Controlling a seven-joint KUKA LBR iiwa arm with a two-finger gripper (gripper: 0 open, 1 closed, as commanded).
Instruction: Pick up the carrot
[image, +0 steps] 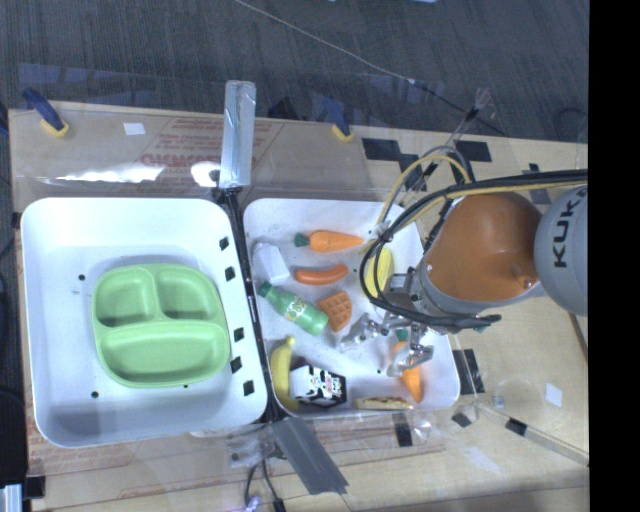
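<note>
on the left side of the bench, the left bin (60, 240) holds one green divided plate (158, 325). just right of it, the right bin (262, 214) holds one white piece (271, 264), one green bottle (295, 307), one banana (282, 372), one dark carton (322, 384), one sausage (320, 274), one waffle-like piece (337, 309) and one flat bread-like piece (385, 403). the carrot (335, 240) lies near the far wall, with a second, smaller orange piece (412, 383) near the front right corner. the gripper (398, 336) hangs over the right half of this bin, nearer that orange piece than the carrot; i cannot tell how wide it stands or whether it has anything. the risk, as i judge it, is a grab at the wrong orange thing, or a nudge of the crowded neighbours on the way across.
</note>
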